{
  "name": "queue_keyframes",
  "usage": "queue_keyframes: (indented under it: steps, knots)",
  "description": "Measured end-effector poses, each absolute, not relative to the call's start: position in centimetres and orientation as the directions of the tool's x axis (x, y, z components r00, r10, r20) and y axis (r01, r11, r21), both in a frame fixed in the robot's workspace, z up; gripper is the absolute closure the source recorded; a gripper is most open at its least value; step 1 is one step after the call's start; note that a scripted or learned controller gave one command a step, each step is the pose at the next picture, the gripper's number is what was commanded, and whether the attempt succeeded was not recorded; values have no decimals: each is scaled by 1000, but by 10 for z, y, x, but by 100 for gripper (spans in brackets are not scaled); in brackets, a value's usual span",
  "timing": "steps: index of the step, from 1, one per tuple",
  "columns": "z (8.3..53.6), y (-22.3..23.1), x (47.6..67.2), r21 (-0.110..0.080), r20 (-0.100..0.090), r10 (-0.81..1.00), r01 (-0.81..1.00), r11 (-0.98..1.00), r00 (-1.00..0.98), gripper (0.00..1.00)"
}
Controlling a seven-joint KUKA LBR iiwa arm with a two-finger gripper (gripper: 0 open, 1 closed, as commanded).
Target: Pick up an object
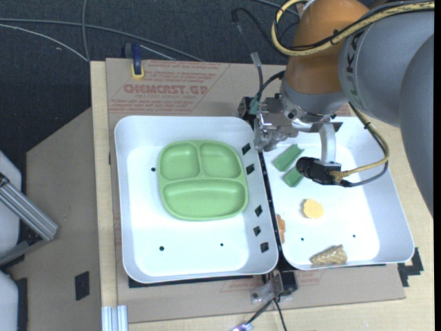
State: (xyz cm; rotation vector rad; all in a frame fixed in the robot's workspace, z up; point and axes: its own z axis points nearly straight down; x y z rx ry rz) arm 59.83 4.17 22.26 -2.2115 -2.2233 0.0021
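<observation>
Right of frame centre, in the right white bin point(386, 205), two small flat green blocks point(288, 165) are lying under our tool point(275, 135); its state we cannot tell. They are looking light, stiff; we are favouring the narrow sides.

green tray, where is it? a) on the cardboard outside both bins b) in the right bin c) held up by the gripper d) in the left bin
d: the green tray lies flat in the left bin, apart from the green blocks and yellow piece in the right bin.
</observation>
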Motion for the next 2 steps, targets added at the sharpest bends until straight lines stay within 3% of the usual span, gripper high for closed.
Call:
queue_keyframes:
  steps: [1, 2]
  knots:
    - [228, 89, 590, -2, 3, 1000, 1000, 6, -6, 100]
    - [228, 85, 590, -2, 1, 1000, 1000, 1, -1, 0]
